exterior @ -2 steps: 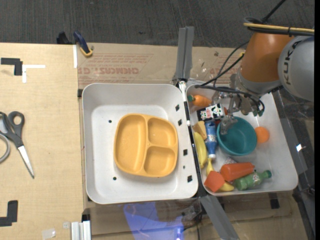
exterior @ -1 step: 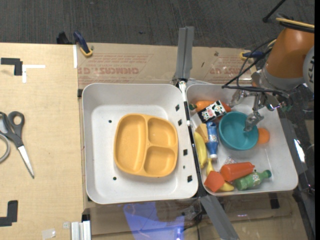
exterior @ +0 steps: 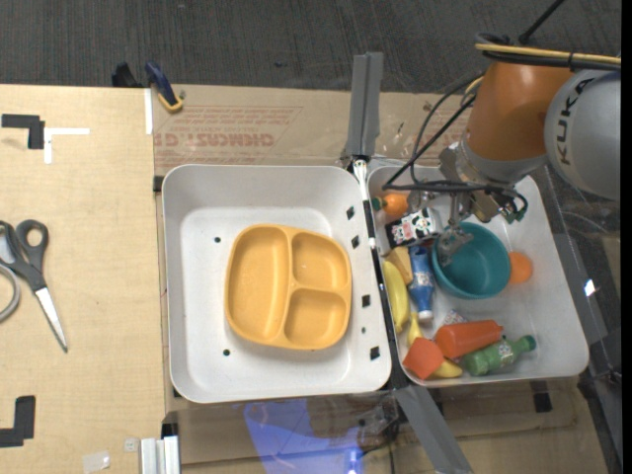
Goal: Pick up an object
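One yellow divided plate [exterior: 289, 287], one teal bowl [exterior: 475, 262], gripper [exterior: 456, 227] over bowl, jaw state unclear

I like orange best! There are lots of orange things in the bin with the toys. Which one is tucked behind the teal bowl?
The small orange ball, peeking out at the teal bowl's right edge. The orange carrot lies below the bowl, in front.

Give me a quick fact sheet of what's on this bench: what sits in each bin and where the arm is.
left bin: yellow divided plate
right bin: teal bowl, banana, blue tube, orange carrot, green bottle, small orange ball
arm: over the right bin's far end
gripper: just above the teal bowl's rim
bench, far left: scissors
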Controlling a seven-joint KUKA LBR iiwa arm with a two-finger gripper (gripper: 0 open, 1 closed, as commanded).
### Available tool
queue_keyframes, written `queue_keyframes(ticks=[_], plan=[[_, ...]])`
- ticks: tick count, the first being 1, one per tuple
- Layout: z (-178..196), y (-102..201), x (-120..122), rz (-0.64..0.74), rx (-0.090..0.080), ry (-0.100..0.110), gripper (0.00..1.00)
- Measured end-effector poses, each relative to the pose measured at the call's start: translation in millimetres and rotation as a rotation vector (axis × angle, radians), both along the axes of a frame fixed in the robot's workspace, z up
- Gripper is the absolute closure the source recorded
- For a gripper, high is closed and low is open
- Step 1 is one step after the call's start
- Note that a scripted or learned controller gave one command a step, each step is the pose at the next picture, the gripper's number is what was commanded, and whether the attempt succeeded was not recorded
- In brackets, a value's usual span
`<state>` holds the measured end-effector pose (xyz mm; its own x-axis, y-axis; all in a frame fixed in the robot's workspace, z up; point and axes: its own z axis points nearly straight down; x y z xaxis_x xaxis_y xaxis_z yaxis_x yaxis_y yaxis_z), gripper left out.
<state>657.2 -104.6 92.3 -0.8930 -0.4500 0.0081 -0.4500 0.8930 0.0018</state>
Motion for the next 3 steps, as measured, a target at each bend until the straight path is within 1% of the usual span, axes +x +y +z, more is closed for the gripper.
queue_keyframes(ticks=[1,2,3], plan=[[1,-19,-65,-0.085,0.002,-0.015,0.0],[3,-95,-127,0.015,0.002,-0.021,0.0],[2,-29,-129,0.022,0.001,-0.018,0.0]])
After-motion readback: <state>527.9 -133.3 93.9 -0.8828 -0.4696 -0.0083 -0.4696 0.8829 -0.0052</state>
